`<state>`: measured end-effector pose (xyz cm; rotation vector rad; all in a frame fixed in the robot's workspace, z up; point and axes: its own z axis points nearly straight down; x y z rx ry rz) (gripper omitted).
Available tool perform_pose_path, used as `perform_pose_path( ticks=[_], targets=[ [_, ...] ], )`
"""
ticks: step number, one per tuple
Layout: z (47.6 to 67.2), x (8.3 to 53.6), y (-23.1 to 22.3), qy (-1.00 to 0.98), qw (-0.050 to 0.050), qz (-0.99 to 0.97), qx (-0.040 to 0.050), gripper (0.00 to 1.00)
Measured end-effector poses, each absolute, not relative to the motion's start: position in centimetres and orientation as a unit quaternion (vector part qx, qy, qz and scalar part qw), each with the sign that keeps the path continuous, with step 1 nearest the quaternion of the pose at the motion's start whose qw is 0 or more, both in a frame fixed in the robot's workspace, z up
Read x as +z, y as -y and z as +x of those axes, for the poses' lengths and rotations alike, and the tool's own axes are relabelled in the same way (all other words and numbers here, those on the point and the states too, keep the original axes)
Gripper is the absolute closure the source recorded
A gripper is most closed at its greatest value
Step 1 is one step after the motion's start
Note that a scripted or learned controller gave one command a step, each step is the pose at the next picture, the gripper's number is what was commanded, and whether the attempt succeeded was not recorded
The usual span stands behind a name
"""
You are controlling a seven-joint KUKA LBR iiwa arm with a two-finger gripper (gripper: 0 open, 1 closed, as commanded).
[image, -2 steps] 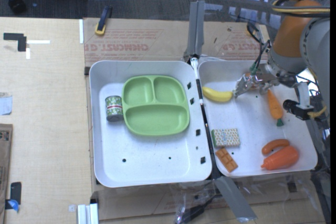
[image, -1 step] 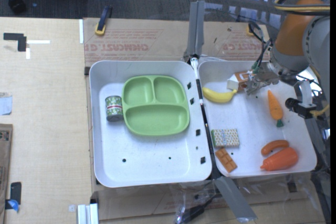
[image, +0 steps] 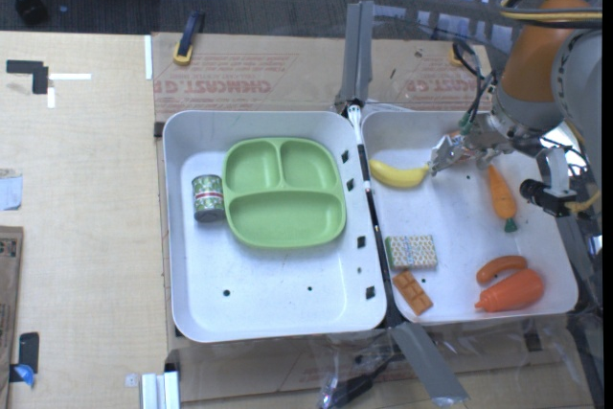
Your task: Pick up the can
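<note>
Camera view: slanted look down on both bins.
Can: left bin, touching green plate.
End effector: right bin, beside banana; opening cannot be told.

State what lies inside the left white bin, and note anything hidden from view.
Inside the left bin lie a green divided plate and, touching its left edge, the can on its side. The bin floor under the plate is covered.

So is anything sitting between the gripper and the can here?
Yes. The gripper is in the right bin near the banana, while the can lies in the left bin. The bins' shared wall and the green divided plate lie between them.
</note>
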<state>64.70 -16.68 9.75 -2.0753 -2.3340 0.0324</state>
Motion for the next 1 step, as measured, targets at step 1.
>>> perform_pose_path(
  ticks=[1],
  targets=[
    [65.4, 10.92, 18.29, 0.719, 0.014, -0.695, 0.0048, 0.0]
  ],
)
